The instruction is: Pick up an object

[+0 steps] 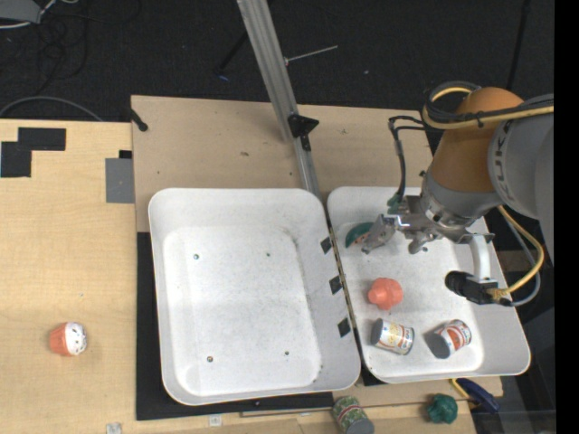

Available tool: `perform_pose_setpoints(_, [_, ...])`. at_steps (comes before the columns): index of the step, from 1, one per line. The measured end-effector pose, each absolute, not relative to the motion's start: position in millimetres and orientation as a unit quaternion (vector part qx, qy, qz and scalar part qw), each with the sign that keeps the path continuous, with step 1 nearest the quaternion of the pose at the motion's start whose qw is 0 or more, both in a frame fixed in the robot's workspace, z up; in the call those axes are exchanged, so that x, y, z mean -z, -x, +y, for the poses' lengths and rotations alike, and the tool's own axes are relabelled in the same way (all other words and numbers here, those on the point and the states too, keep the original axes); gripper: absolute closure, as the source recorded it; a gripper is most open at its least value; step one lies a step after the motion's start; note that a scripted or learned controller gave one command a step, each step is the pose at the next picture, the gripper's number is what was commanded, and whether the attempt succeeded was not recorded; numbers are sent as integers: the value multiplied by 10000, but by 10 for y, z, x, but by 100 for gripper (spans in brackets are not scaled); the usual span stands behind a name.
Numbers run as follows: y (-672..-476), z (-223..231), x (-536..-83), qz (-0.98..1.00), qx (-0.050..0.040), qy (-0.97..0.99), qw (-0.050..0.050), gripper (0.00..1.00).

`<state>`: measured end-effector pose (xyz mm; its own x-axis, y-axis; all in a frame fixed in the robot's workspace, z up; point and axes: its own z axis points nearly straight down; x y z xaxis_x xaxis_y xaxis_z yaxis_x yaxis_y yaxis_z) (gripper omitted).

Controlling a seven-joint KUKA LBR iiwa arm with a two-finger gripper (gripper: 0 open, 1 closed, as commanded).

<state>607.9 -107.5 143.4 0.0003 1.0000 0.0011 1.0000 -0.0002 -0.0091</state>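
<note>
Claw (395,240) hangs low over the right bin (507,355), its fingers spread apart with nothing between them, so this looks like the approach before a grasp. A green object (359,233) lies just beside its left fingertip; a red ball (384,293) sits a little below it, and two small cans (393,336) (450,338) farther below. Next move calls for choosing one, centring over it, descending and closing.

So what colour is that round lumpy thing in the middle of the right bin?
Reddish-orange, seen in the camera view: the round object in the right bin.
</note>
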Motion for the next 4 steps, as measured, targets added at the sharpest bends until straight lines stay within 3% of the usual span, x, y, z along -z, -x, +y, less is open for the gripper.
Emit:
perform_pose_setpoints(1, [-6077, -1063, -914, -7073, -10, 7069, 13, 0])
perform_pose_setpoints(2, [-6076, -1081, -1029, -7053, -9, 7089, 12, 100])
perform_pose_setpoints(4, [-6072, -1089, -2296, -7071, 15, 7071, -21, 100])
